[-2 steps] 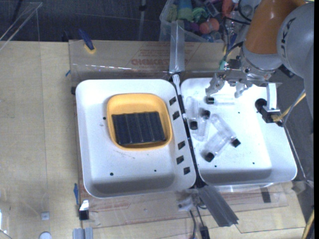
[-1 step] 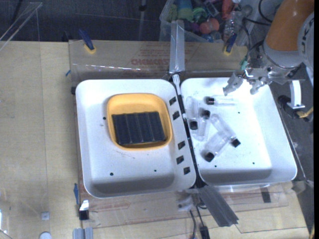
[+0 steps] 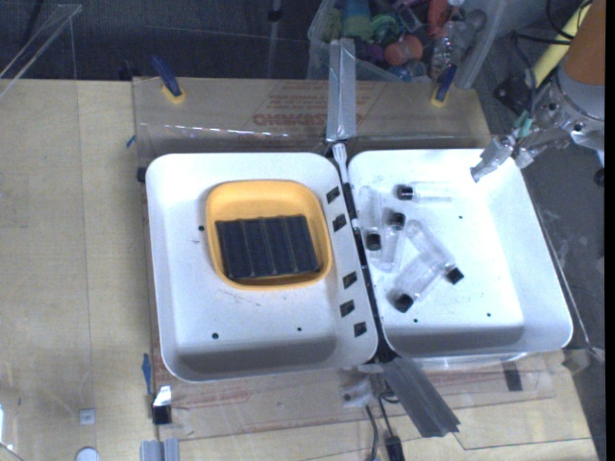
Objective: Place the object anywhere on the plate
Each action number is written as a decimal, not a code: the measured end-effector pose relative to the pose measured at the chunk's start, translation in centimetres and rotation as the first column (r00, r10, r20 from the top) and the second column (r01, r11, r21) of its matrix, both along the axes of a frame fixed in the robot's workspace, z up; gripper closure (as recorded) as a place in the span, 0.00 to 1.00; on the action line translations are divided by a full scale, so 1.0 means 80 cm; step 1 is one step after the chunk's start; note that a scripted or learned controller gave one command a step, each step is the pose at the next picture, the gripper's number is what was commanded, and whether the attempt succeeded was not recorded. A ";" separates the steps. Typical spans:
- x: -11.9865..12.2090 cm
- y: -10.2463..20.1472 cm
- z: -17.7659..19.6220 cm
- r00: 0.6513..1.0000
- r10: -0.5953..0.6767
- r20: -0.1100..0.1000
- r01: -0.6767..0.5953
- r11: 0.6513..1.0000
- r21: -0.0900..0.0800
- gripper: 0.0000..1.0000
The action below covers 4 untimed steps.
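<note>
Objects: several small clear plastic vials with black caps [image 3: 413, 257] lie loose in the right bin [image 3: 500, 286], gathered in its left half near the divider; they overlap, so their exact number is hard to tell.
Topmost vial: one vial [image 3: 420, 193] lies apart from the cluster, closer to the bin's far rim, on its side.
Plate: a yellow plate [image 3: 264, 200] with rounded corners sits in the left bin [image 3: 183, 286], toward the far side of it.
Plate contents: a dark ribbed rectangular insert [image 3: 267, 246] lies flat on the plate, covering most of its floor.
Hand: the hand [image 3: 495, 157] hangs over the far right corner of the right bin, well apart from the vials and with nothing between its fingers; whether the fingers are spread or closed cannot be told from here.
Arm: the grey arm with its orange band [image 3: 586, 56] enters from the upper right.
Divider: a dark strip [image 3: 351, 248] runs between the two bins.
Tabletop: the light wooden tabletop [image 3: 67, 257] carries both bins.
Background: a clear box of colourful toys [image 3: 404, 12] stands behind the bins.
</note>
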State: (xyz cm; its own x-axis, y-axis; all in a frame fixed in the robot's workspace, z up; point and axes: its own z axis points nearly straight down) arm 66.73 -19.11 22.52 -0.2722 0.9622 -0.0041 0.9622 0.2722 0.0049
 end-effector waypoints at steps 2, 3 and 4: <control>0.001 -0.038 0.101 0.850 0.527 -0.004 -0.527 0.850 0.002 0.00; -0.006 -0.038 0.130 0.713 0.702 0.000 -0.702 0.713 -0.005 0.00; -0.004 -0.040 0.146 0.715 0.699 0.007 -0.699 0.715 -0.013 1.00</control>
